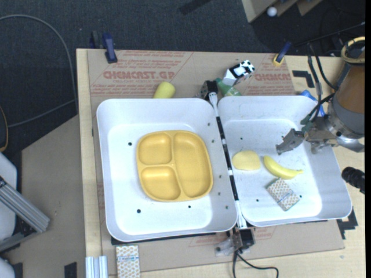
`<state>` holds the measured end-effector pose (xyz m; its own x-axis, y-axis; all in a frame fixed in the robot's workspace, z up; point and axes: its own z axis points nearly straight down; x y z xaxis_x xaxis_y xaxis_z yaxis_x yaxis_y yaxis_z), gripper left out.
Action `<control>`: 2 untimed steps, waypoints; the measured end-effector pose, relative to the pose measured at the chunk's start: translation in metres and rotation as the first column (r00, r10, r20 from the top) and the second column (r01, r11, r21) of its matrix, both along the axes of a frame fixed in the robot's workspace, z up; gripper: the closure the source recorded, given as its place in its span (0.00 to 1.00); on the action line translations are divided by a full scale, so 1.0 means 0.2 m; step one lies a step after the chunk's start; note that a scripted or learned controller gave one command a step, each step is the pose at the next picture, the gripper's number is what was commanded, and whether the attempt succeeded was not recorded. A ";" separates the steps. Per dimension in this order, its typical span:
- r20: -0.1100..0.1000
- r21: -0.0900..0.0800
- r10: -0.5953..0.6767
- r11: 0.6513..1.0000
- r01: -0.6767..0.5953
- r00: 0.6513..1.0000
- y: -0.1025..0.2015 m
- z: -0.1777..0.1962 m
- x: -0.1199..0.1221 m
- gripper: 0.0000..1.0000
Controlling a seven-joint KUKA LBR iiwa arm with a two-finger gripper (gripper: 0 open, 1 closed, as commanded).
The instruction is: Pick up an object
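Here the tool (291, 141) hangs over the right bin (324, 210), at the end of the arm (351, 106) that reaches in from the right. It carries nothing; whether it is open or closed I cannot tell at this angle.

Three candidates lie below and to its left on the bin floor: a banana (280, 167) nearest, a pale yellow disc (246, 160) just beside the banana's left end, and a small patterned box (283, 194) close under the banana. The left bin (116, 201) carries only a yellow tray (174, 165).

The step in hand looks like the approach, before any grasp. Next, I judge, the tool must settle on one item, probably the banana, centre over it and descend without knocking its neighbours.
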<state>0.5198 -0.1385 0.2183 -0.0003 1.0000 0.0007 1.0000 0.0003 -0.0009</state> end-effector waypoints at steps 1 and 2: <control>-0.002 0.000 -0.001 1.000 0.001 1.000 -0.09 -0.64 0.09 0.00; 0.002 -0.001 -0.002 1.000 0.002 1.000 -0.09 -0.59 0.10 1.00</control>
<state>0.5391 -0.1575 0.1001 0.0013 1.0000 -0.0004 1.0000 -0.0013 0.0011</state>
